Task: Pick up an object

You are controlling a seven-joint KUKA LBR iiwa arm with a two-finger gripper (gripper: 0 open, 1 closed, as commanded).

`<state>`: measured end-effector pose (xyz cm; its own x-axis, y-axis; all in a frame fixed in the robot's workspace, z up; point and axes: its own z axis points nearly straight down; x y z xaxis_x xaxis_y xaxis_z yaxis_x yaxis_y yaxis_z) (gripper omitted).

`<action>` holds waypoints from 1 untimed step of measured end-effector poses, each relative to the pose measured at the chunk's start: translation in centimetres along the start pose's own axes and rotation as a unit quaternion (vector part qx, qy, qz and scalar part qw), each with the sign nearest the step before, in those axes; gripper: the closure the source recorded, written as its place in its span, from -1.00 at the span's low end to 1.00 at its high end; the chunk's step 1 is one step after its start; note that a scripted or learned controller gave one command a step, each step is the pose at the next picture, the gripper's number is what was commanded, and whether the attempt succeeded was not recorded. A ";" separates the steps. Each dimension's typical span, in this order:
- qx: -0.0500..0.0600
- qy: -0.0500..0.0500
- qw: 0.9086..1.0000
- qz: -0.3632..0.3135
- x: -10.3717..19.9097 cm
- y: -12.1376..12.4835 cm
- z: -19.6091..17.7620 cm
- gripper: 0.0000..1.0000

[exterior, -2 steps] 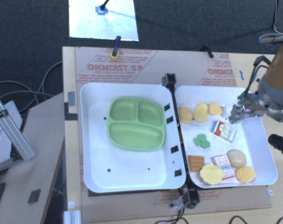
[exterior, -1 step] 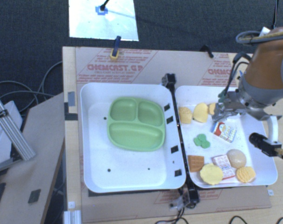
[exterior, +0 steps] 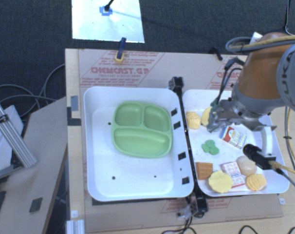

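Dark speckled carpet floor (exterior: 30,28) behind and to the left. Pale square sheet (exterior: 107,14) lying on it at top. Protective film with red lettering over the surface (exterior: 123,69). Black cables (exterior: 21,99) trailing at left, beside a slanted aluminium rail (exterior: 11,133).

I am watched by a single fixed camera, set high above my bench (exterior: 138,62) and looking down on it at a slant. It stands far enough back to take in both white bins whole: the left bin (exterior: 96,145) lies near the middle of the picture and the right bin (exterior: 196,99) beside it. Dark floor (exterior: 35,28) fills the top of the picture beyond the bench's far edge. My arm (exterior: 267,74) comes into the picture from its right side.
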<state>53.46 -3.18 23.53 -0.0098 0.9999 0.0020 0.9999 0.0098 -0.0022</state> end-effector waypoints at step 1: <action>0.000 0.000 1.000 0.000 5.8 0.0 1.6 1.00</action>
<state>53.43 2.59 21.93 -0.0102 0.9999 0.0025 0.9999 0.0102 -0.0028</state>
